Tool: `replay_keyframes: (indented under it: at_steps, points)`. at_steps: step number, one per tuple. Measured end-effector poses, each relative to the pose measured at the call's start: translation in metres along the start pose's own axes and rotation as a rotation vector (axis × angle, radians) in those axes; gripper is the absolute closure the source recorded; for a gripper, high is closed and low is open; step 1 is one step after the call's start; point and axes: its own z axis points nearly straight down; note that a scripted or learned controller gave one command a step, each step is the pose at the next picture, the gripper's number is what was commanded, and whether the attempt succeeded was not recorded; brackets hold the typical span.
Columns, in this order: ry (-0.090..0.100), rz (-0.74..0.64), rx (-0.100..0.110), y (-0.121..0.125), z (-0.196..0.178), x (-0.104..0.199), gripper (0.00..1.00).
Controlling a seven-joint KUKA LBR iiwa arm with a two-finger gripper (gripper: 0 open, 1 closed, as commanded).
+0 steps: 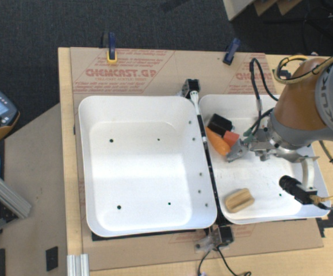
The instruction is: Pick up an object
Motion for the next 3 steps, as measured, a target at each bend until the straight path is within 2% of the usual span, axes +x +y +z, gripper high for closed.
replay_keyframes:
  at_steps: [2,3]
  points:
    - [0.000,0.002,0.005,0.009,0.009,-0.009,0.00]
    - [0.003,0.001,0.010,0.014,0.048,-0.001,0.00]
